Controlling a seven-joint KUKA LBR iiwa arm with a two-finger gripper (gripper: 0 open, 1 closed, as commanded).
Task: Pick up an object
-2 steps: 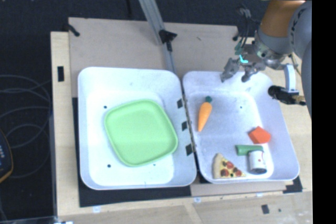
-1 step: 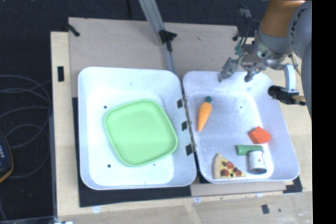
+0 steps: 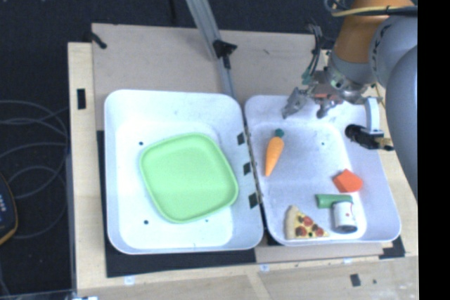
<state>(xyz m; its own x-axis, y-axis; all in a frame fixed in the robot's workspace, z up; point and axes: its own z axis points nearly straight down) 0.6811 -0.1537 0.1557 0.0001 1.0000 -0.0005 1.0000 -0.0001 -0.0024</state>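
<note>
In the right bin (image 3: 309,144) lie an orange carrot (image 3: 273,154) with a green tip, an orange-red block (image 3: 347,181), a pizza slice (image 3: 304,224) and a green-and-white cylinder toy (image 3: 339,210). My gripper (image 3: 309,107) hangs over the bin's far edge, above and to the right of the carrot. Its two fingers are spread apart with nothing between them.
The left bin (image 3: 126,123) holds a light green square plate (image 3: 188,176). A grey metal pole (image 3: 200,7) rises at the back between the bins. The arm's grey body and orange band fill the upper right.
</note>
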